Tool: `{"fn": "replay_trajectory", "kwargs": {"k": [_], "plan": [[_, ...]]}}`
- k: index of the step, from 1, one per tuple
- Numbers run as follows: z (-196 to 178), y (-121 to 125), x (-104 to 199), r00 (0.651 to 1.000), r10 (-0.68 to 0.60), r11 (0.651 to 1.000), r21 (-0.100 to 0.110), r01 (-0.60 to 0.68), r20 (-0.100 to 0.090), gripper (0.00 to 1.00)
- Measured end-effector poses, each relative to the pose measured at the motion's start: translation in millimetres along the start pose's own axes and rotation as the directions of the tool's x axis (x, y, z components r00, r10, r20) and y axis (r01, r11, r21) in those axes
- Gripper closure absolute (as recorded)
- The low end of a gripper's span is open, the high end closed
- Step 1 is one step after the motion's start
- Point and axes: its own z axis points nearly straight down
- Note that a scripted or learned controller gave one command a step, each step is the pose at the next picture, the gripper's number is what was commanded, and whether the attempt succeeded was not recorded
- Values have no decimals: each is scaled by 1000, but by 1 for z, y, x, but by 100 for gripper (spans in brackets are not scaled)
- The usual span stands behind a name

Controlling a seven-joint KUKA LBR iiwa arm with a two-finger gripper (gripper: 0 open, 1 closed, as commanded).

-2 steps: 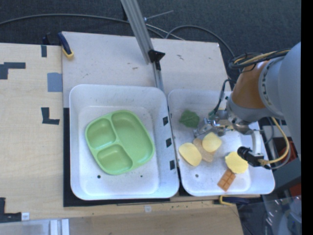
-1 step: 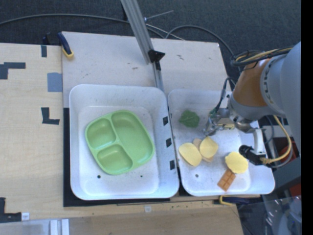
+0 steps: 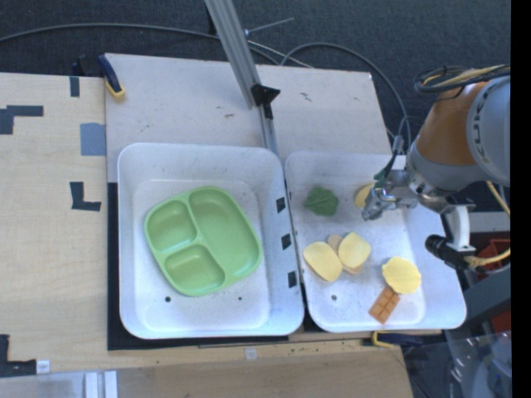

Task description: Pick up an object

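Gripper (image 3: pixel 377 203) low in right bin (image 3: pixel 431 305) — beside green object (image 3: pixel 321 201) — no legible writing

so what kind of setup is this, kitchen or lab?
Most likely a robot lab bench, not a kitchen. Two white bins sit side by side on a plywood bench, loose cables trail over dark carpet, and the food pieces look like plastic toys beside a green divided plate.

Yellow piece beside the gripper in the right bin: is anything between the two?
Nothing visible stands between them. The gripper sits low in the right bin, right against the small yellow piece, which it partly hides. The green leafy item lies apart, further left, outside that gap.
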Motion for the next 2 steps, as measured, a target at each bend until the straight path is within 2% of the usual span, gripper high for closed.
{"fn": "replay_trajectory", "kwargs": {"k": [1, 2], "plan": [[-49, -6, 7, 1000, -2, 1000, 0, 2, -1, 100], [-75, -5, 8, 1000, -1, 1000, 2, 1, -1, 100]]}}
